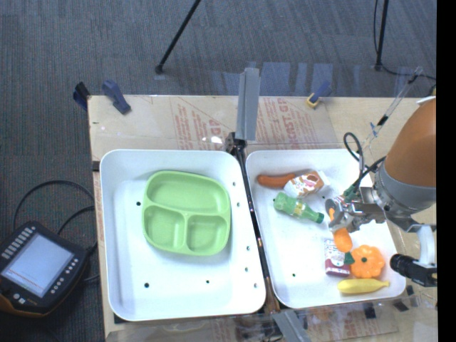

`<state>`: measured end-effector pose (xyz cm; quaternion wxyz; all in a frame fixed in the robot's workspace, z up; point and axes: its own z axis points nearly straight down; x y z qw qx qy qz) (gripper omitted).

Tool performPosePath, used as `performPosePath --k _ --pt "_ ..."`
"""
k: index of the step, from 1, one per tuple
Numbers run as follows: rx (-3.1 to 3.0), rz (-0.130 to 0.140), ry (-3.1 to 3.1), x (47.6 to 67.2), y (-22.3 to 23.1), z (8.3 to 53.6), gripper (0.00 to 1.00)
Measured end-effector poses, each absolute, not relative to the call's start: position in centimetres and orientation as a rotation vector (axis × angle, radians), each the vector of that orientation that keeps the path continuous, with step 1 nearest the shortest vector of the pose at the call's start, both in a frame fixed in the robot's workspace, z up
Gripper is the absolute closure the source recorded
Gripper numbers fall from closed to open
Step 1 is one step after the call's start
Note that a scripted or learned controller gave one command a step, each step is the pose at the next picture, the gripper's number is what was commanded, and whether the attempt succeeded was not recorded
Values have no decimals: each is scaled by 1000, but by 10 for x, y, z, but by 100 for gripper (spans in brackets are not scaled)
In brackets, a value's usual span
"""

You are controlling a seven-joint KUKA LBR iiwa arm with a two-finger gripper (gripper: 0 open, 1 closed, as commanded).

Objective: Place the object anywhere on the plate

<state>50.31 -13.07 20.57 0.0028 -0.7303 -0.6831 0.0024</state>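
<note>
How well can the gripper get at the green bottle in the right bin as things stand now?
Probably yes. The green bottle lies flat in the right bin, with bare white floor below it. The gripper is just to its right. Only the snack packet crowds its upper side.

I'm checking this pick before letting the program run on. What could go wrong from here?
1. The claw hangs over a small orange carrot-like toy packed against a red-and-white packet and an orange toy pumpkin; it may nudge or grab a neighbour.
2. The green three-compartment plastic plate sits in the other white bin, so a weak grip could drop the toy while crossing the rims.
</note>
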Motion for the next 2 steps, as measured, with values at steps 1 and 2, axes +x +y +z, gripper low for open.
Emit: performPosePath --k 1,2 --pt "-2272 7 -2159 518 -141 164 100" --pt "-2269 8 -2165 585 -40 184 100"
